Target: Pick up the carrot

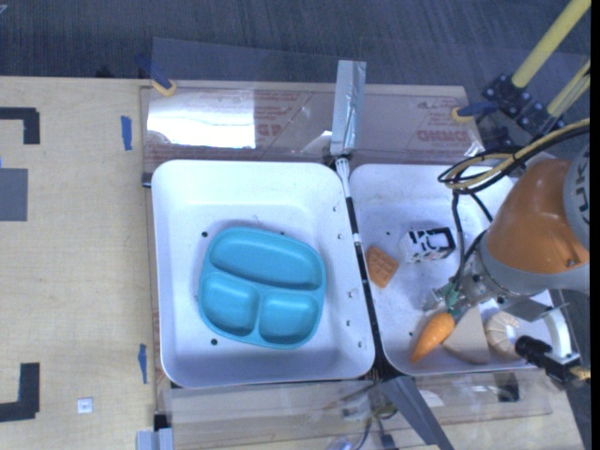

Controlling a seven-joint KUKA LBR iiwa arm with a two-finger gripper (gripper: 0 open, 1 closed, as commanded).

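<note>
The orange carrot lies tilted near the front edge of the right bin, its thick end pointing up and to the right. My gripper hangs right over that upper end, where a bit of green shows. The grey arm with its orange band comes in from the right and covers much of the bin's right side. Whether the gripper touches the carrot I cannot make out.
A blue divided plate sits in the left bin. In the right bin lie a tan waffle-like piece, a small black-and-white item and a beige lump just right of the carrot. Cables loop above the arm.
</note>
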